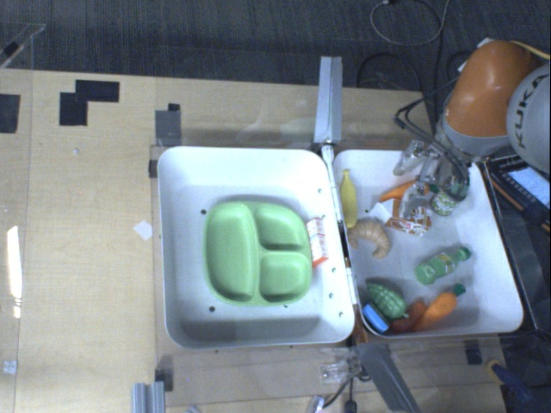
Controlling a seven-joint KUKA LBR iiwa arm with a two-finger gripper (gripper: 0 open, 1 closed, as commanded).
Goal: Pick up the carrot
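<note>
Small orange plastic carrot with green top [441,305] lies at right bin's [508,304] front edge, beside a green bottle. Likely light, rigid, slick: grip mid-body across width. Claw [428,186] state unclear, well apart.

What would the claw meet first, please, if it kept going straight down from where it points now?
Probably the small orange carrot piece or the snack packet just beneath the claw in the right bin; depth is hard to judge from this slanted view.
</note>
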